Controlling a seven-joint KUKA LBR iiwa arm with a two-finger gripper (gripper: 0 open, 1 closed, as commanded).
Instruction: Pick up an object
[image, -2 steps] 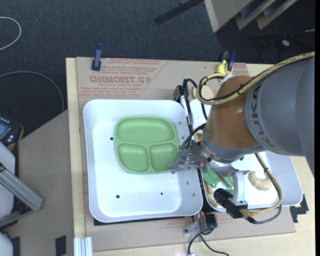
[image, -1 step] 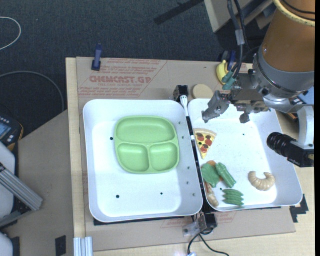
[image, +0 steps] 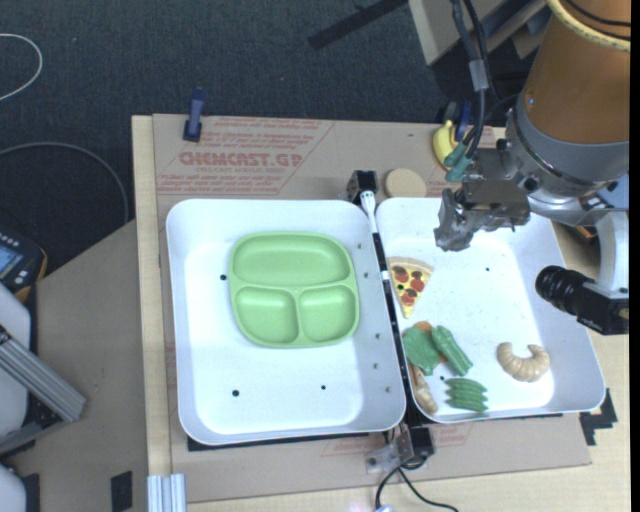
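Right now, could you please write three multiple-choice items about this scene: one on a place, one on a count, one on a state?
1. Where does the pizza slice lie?
A. In the right bin
B. On the green divided plate
C. On the cardboard

2. How many compartments has the green divided plate?
A. Two
B. Three
C. Five

3. How is the gripper placed?
A. Resting on the croissant
B. Above the right bin's far part, nothing seen in it
C. Over the left bin

Answers: 1 A, it lies by that bin's left wall. 2 B, one long, two small. 3 B, bare white floor lies beneath.
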